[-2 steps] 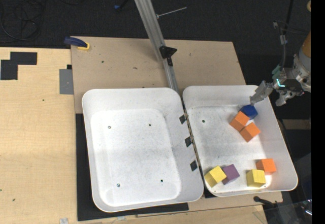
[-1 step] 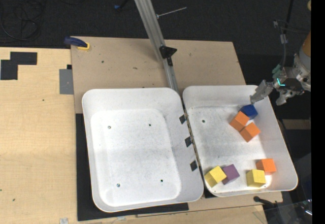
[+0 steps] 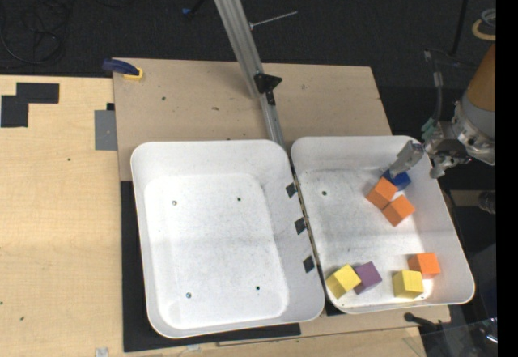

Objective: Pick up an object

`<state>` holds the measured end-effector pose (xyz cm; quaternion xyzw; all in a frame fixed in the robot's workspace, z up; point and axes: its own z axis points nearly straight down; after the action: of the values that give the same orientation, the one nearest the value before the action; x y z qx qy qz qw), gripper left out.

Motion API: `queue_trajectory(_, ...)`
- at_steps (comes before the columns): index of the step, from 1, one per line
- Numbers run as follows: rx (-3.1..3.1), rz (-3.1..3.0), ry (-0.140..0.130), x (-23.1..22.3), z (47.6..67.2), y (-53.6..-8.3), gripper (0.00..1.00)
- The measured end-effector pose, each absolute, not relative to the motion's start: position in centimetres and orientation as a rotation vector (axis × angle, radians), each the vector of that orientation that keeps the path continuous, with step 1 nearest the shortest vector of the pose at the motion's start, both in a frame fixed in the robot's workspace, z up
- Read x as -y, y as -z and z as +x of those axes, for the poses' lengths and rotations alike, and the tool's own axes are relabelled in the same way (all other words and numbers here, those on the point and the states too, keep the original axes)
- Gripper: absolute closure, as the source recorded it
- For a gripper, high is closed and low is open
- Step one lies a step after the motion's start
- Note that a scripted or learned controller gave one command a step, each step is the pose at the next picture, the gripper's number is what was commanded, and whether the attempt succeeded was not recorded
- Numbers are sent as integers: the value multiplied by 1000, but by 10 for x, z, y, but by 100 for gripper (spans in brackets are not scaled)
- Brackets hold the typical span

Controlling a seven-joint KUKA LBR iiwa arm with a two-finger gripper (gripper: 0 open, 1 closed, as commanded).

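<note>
2 orange blocks (image 3: 388, 200) and a small blue block (image 3: 401, 180) sit clustered in the right bin (image 3: 348, 165), toward its far right side. The gripper (image 3: 409, 157) hovers just above them — whether it is released or clenched, I cannot tell. Nothing looks grasped yet; next it likely must descend onto 1 block. No readable writing.

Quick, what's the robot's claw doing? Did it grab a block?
Gripper: cannot be told whether open or closed; it hangs at the right bin, just above the blue block and the orange blocks. No block is seen between its fingers.
</note>
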<state>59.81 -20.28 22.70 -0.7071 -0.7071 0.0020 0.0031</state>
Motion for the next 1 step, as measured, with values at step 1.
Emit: queue_trajectory(1, 2216, -2217, -6, 208, 594, -181, 0)
